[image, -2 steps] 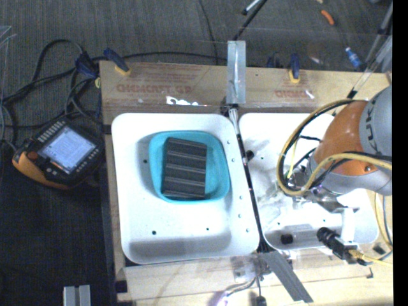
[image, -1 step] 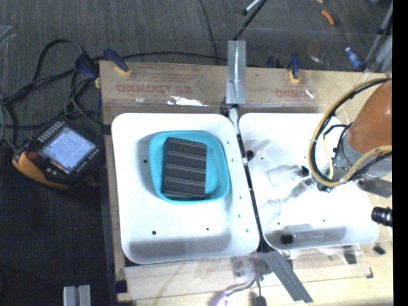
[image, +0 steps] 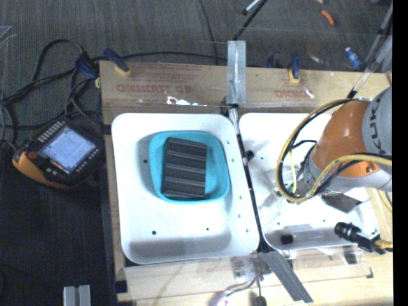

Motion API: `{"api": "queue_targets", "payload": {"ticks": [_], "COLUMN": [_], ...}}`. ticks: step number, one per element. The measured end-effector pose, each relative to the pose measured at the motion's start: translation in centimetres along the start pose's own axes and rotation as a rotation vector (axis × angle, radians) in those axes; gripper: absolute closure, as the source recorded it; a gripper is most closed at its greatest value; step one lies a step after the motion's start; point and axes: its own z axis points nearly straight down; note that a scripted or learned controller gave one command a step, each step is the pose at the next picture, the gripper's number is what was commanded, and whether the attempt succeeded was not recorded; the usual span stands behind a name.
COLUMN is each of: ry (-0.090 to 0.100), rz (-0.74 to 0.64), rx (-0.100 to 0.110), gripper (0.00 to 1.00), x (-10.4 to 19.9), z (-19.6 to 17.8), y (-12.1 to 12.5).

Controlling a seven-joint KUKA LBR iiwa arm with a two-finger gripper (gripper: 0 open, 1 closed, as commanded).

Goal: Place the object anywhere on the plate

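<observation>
**Dark grey ridged block lies on the blue plate in the left bin**

The dark grey ridged rectangular block lies flat on the light blue square plastic plate, close to the plate's centre, with blue rim showing on all four sides. The plate sits in the upper middle of the shallow white left bin, left of frame centre, and bare white floor runs below it toward the bin's lower edge.

The grey arm with the orange band reaches in at the right of the frame and hangs over the shallow white right bin, well apart from the plate. Yellow and black cables loop around its wrist. The jaws are hidden under the wrist and cables, so I cannot tell whether they are released or clenched, or touching anything.

The two bins meet along a dark seam just right of the plate. The wooden desk frames both bins. A handheld control pendant with a lit screen lies on the floor at the left.
</observation>
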Motion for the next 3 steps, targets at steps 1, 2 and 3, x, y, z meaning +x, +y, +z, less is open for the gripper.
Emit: {"api": "queue_targets", "payload": {"ticks": [1,2,3], "ry": [0.02,0.02,0.022], "rz": [0.277,0.543,0.623], "rx": [0.007,0.012,0.014], "gripper": [0.0,0.0,0.0], "x": [-3.9,-9.3,-0.6], "z": [-12.3,-8.0,-2.7], "y": [-1.3,-3.5,-0.3]}}
